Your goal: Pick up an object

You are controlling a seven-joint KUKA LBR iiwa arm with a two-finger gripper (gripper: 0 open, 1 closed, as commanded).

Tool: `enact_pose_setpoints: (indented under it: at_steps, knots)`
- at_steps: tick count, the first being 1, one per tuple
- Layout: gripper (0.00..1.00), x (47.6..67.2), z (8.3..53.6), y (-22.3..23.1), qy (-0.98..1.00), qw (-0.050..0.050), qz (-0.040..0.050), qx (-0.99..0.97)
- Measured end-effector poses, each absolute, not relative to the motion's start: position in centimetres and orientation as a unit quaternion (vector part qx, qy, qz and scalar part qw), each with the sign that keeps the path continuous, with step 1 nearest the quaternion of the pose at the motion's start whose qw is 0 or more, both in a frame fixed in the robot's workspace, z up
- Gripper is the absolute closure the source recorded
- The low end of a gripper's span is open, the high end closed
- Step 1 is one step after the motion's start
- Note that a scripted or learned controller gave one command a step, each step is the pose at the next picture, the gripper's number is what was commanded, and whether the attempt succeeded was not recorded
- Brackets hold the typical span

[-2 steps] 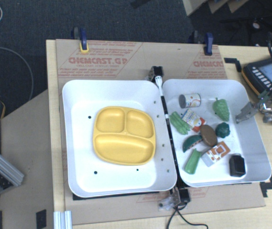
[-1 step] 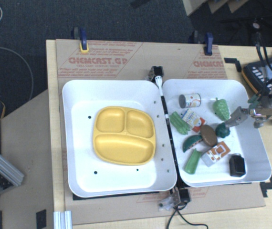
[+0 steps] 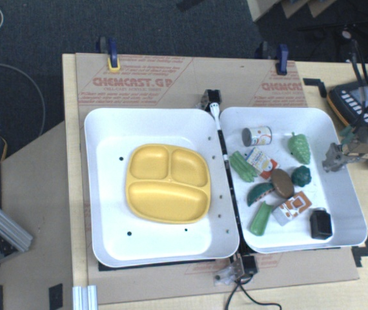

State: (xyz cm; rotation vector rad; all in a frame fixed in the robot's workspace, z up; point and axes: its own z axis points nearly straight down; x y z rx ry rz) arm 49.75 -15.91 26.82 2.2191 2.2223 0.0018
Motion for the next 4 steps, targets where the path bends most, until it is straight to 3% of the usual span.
enact_pose_setpoints:
  at_steps: [1, 2, 3, 4]
  knots:
    - [1.00, 48.3, 26.9, -7.4, 0.710, -0.003, 0.0006, 0.704]
    - [1.00, 48.3, 22.9, 2.4, 0.711, -0.004, -0.0010, 0.703]
    - [1.00, 48.1, 32.4, 1.8, 0.708, 0.004, 0.0044, 0.706]
    - [1.00, 48.0, 33.0, 1.8, 0.708, 0.002, 0.0012, 0.706]
